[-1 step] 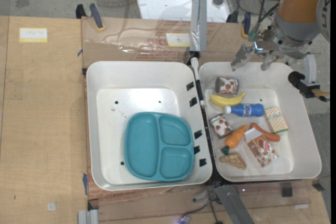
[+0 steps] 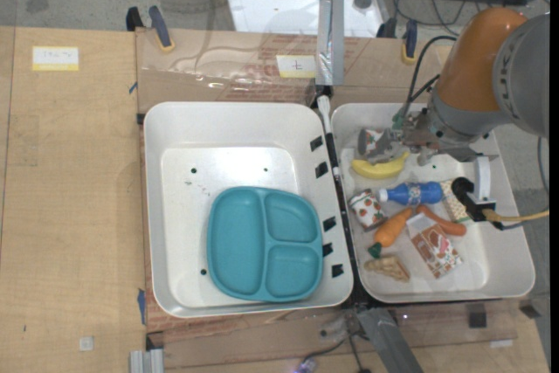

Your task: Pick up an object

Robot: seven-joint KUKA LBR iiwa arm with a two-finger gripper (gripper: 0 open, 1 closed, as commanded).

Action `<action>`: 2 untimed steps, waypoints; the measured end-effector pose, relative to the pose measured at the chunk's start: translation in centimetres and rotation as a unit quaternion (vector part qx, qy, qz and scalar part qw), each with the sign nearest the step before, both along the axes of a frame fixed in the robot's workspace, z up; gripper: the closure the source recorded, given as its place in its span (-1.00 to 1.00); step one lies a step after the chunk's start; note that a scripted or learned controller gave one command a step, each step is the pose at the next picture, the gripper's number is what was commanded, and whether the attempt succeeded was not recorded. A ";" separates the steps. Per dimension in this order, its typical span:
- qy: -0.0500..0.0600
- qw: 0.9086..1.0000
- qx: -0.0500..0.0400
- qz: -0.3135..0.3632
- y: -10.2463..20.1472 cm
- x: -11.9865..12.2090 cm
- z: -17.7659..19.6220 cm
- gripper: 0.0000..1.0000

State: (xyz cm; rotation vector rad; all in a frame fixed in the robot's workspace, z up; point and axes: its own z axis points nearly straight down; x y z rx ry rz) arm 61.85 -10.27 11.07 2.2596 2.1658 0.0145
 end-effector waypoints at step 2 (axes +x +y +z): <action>0.005 0.999 0.000 0.043 -3.5 -4.0 -0.7 1.00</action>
